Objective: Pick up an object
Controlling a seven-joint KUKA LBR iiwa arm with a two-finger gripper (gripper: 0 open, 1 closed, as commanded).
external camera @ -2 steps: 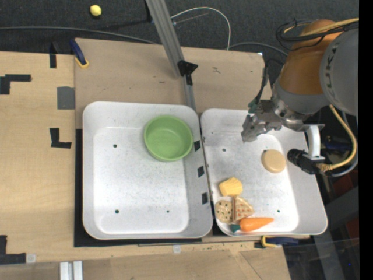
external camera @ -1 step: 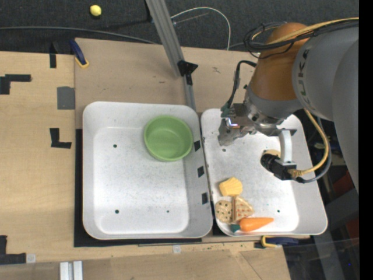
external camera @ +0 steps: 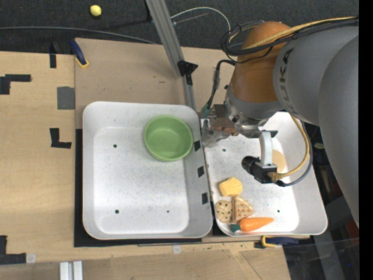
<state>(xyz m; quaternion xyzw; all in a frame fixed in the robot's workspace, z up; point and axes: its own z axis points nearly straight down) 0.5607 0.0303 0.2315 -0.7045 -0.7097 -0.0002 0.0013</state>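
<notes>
— So, how is the arm (external camera: 315, 69) standing?

— It reaches in from the right, and its grey bulk covers the upper right of the view. The orange band (external camera: 259, 69) sits above the wrist, which points down over the far left corner of the right bin (external camera: 306, 214). Cables loop round the wrist, and one tan cable curves down beside it to a black fitting over the bin floor.

— And the gripper (external camera: 220, 126)?

— What I take for it is the metal part under the wrist, just at the wall between the two bins. Whether it is open or closed I cannot tell from this angle, and I see nothing held in it.

— What could it pick up?

— A small cluster lies in the near left corner of the right bin, well apart from the gripper. There is a yellow block (external camera: 231, 186), below it some tan cracker-like pieces (external camera: 233, 209) with dots on them, and an orange carrot (external camera: 255, 223) lying flat along the near wall. The pieces touch one another. A bit of teal shows under the carrot's left end; I cannot tell what it is.

— Anything in the left bin (external camera: 105, 214)?

— A green bowl (external camera: 168, 137), upright, round, near the far right corner, close to the dividing wall and just left of the gripper.
</notes>
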